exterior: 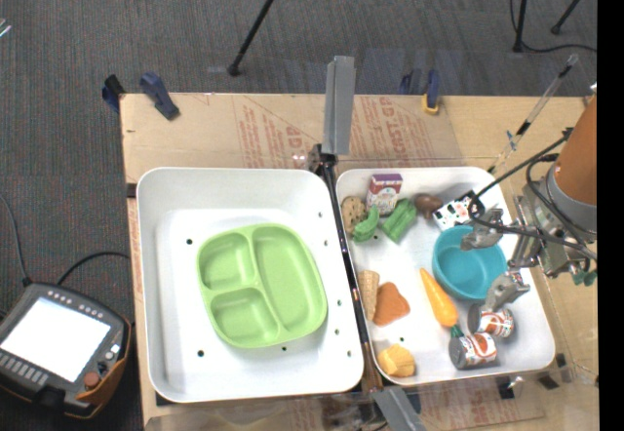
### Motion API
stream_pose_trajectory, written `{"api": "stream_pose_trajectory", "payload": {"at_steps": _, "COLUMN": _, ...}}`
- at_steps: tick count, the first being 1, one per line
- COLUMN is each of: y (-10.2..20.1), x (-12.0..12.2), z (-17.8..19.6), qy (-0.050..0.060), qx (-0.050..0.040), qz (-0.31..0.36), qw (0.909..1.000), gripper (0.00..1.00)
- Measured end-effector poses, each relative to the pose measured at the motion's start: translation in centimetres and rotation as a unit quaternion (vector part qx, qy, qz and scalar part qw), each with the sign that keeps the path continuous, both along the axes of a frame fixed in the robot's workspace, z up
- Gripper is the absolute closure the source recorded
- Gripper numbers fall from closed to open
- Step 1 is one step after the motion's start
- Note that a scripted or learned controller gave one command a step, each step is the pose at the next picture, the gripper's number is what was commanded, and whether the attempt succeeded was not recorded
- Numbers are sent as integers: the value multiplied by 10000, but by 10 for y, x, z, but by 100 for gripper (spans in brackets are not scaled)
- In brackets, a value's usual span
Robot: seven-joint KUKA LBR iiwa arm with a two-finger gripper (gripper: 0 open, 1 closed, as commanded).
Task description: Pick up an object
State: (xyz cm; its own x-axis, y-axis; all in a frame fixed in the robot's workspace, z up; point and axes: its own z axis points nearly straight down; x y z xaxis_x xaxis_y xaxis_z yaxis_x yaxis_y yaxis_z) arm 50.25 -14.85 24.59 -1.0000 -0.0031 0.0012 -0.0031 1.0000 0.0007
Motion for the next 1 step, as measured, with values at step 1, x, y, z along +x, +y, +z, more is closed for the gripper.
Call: {"api": "stream_pose_trajectory", "payload": {"at_steps": 1, "y": 17, "x": -9, "z": -161, "qy": 14, "qx": 11, "qz": 477, "qw": 9989, "gripper": 0}}
